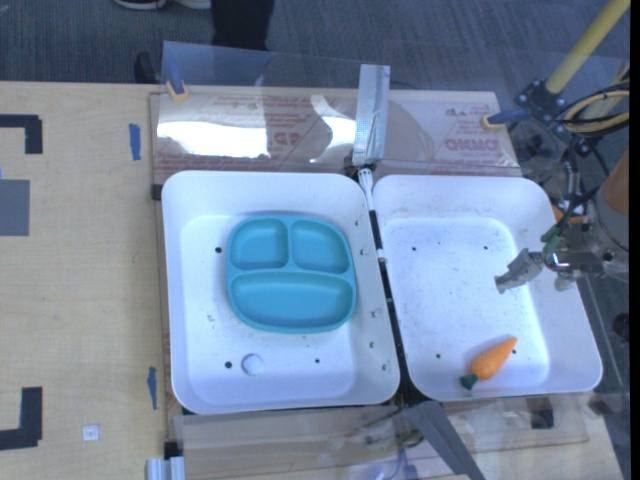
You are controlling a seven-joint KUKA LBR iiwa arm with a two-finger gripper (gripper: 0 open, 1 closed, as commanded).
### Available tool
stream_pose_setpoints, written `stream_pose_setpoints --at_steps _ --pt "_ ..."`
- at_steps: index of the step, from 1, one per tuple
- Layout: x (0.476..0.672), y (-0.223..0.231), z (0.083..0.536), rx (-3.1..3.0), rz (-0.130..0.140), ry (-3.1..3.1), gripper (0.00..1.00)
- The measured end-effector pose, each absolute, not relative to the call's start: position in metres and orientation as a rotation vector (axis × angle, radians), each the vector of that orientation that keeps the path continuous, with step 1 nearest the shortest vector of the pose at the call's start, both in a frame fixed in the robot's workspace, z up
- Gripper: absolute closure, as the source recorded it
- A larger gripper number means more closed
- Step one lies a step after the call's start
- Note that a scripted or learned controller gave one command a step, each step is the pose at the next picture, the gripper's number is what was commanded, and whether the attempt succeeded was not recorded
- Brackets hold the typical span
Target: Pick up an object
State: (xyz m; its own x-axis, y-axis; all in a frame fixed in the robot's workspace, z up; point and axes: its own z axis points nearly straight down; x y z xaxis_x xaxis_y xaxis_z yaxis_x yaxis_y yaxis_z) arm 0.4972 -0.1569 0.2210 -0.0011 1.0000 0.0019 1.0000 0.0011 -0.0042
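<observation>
Orange toy carrot (492, 358) sits untouched in right bin (440, 208); gripper (520, 271) hovers up and to its right, not on it.
Carrot lies tilted near the bin's front right corner, green tip toward the front wall, well apart from the gripper. Can't tell if gripper is apart or together, too blurred and small. Risks, judged: a descent from here lands on bare bin floor beside the carrot; carrot is rounded and tapered, likely to roll or squirt out on a narrow-end grab; close to the bin wall, so contact with the rim is possible. Blue divided plate (291, 273) sits in left bin (190, 208), plus a small white disc (252, 365), both out of play.
</observation>
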Motion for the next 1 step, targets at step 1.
stream_pose_setpoints --at_steps 1 --pt "0.4966 -0.1350 0.2425 -2.075 -0.001 -2.362 0.00"
